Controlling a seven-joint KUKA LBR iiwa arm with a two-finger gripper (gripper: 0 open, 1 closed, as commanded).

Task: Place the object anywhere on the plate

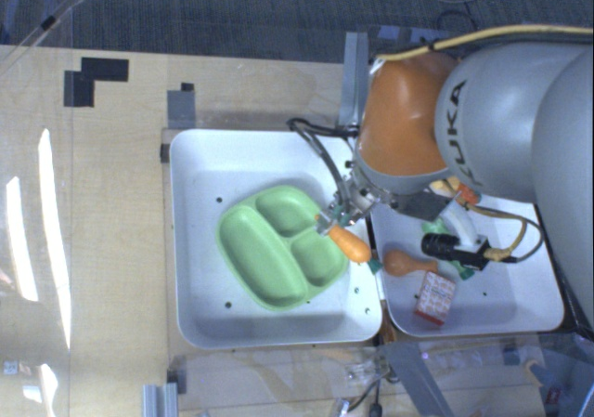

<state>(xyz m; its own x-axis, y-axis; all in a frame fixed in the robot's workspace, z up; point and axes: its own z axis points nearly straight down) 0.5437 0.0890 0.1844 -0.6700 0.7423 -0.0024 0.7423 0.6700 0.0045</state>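
Orange toy carrot (pixel 348 243) with a green tip, slanting across the right rim of the green divided plate (pixel 243 257). Points its thick upper end up-left over the plate's right-hand compartment and its green tip down-right toward the wall between the two bins. Meets the gripper (pixel 334 218) at that upper end, directly below the wrist. Impossible to tell whether grasped or merely touched, and likewise whether resting on the plate or raised off it. Plate lying at a slant in the middle of the left bin (pixel 200 220), three compartments, nothing else in them. Above and to the right, the grey arm (pixel 501 118) with its orange band (pixel 404 118), covering much of the right bin (pixel 520 299). In that bin, near the dividing wall, a tan pear-shaped thing (pixel 405 262), and just below it a small red and white box (pixel 434 299). Around both bins, the pale wooden bench (pixel 111 220).
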